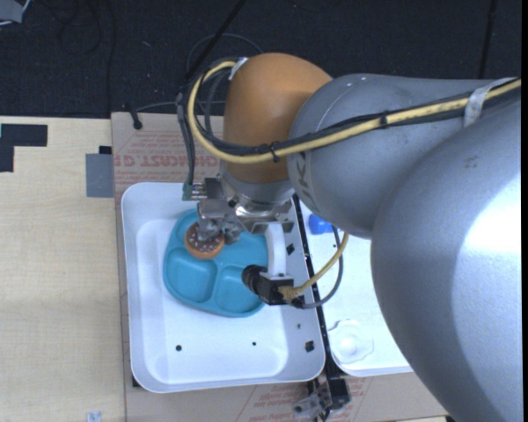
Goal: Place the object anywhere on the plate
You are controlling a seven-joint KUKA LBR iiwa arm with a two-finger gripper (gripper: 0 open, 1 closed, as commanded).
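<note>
Brown round object (204, 245) lies on blue plate (213, 275); hand (213, 228) grip unclear.

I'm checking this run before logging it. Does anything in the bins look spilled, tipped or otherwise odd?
Nothing stands out. The blue plate lies flat in the left bin, and a small round brown object sits on the plate's upper left part, just under the gripper. No spill or damage shows.

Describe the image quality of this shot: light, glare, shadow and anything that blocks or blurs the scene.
Camera view: even overhead light, a soft sheen on the grey arm, whose bulk hides most of the right bin; the gripper sits above the brown object on the blue plate, with soft shadow beneath; the far background is dark.
</note>
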